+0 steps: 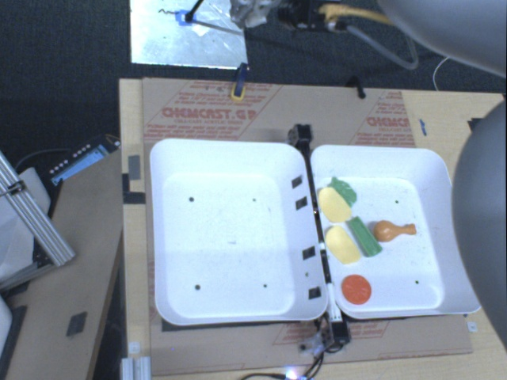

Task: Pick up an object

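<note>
Jaws' state impossible to tell; two yellow pieces (335, 205), two green (365, 237), one orange (356, 290), one drumstick (394, 229).

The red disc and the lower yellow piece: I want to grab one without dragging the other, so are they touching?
Apart. The camera view shows a strip of white bin floor between the red disc and the lower yellow piece.

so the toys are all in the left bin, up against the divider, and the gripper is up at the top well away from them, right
Not quite: the toys sit in the right bin, not the left bin. The camera view shows the yellow pieces, green piece, orange drumstick and red disc there, mostly near the divider. The gripper is indeed at the top, well away from them.
</note>
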{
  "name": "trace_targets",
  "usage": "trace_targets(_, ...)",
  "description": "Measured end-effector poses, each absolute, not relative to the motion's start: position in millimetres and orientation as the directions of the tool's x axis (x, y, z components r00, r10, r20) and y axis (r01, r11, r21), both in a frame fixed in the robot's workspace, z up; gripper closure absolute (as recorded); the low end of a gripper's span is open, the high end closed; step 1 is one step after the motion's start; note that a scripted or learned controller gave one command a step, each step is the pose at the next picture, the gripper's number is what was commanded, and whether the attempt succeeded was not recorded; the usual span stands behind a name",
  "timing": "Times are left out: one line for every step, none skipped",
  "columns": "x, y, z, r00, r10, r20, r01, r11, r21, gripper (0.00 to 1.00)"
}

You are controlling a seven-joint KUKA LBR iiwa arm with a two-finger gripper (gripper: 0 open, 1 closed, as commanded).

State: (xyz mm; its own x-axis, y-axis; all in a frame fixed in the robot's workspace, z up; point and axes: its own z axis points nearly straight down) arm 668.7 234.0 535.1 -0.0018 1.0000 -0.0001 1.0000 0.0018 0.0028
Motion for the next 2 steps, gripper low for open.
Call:
trace_targets(668.1,234.4,535.3,-0.005,1.000,0.000,1.000,0.005,0.002,1.00)
trace_targets(668.1,234.4,535.3,-0.005,1.000,0.000,1.000,0.005,0.002,1.00)
